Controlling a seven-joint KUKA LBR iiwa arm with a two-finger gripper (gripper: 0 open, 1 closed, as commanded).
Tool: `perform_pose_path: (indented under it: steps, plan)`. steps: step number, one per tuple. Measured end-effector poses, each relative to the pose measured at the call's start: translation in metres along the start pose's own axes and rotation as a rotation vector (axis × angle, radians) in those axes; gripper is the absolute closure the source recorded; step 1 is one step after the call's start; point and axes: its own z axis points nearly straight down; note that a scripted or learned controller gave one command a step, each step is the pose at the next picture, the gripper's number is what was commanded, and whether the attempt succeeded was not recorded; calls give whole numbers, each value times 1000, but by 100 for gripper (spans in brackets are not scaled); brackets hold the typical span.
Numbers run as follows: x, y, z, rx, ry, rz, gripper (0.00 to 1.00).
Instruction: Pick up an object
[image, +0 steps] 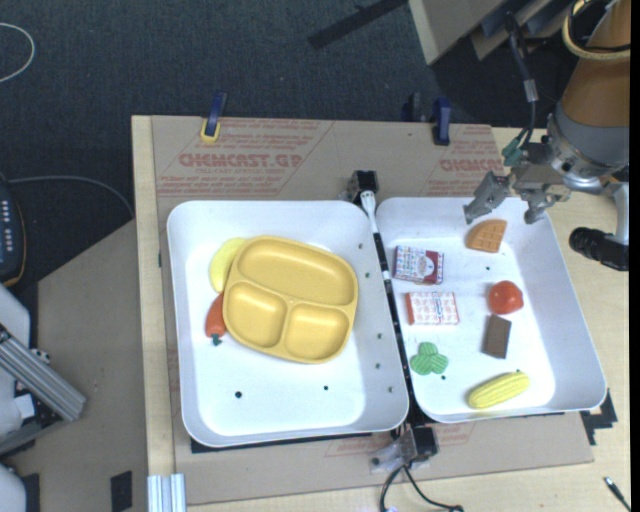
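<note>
waffle (487, 237): orange-brown, lay flat near the far edge of the right bin (575, 300)
tomato (506, 297): red, sat mid-bin

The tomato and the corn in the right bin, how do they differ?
The tomato is red and round; the corn is yellow and long. The tomato sits mid-bin near the right wall; the corn lies slanted near the front edge. Both are small toy foods in the right bin, untouched.
</note>
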Motion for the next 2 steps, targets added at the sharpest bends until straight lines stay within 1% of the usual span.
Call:
perform_pose_path:
  steps: [1,2]
  plan:
    - [0,2,-7,-13,-2,-2,0]
    - [0,0,55,-8,-1,-1,0]
